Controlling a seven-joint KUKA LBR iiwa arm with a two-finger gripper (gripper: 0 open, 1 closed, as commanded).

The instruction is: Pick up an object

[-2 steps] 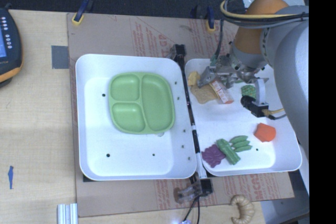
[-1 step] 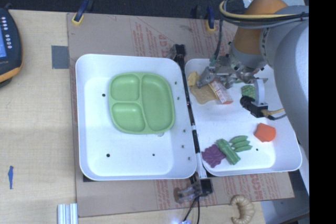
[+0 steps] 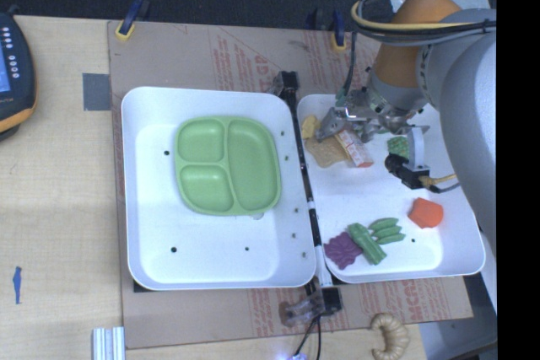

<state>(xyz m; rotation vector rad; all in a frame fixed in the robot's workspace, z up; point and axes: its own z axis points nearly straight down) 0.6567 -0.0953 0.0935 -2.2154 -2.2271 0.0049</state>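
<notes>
The grey arm (image 3: 460,80), orange band above its wrist, reaches in from the right, its gripper (image 3: 348,120) lowered near the far left corner of the right bin (image 3: 460,261).

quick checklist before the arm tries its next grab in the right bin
1. Gripper is over the right bin: ok.
2. Something to grab beneath it: ok, a tan food piece and a small packet lie there.
3. Anything already between the fingers: cannot tell, the wrist hides them.
4. Target apart from its neighbours: not ok, the pieces are crowded against the bin's left wall.
5. Easier picks: ok, the orange block lies alone; green beans and purple grapes lie close together.
</notes>
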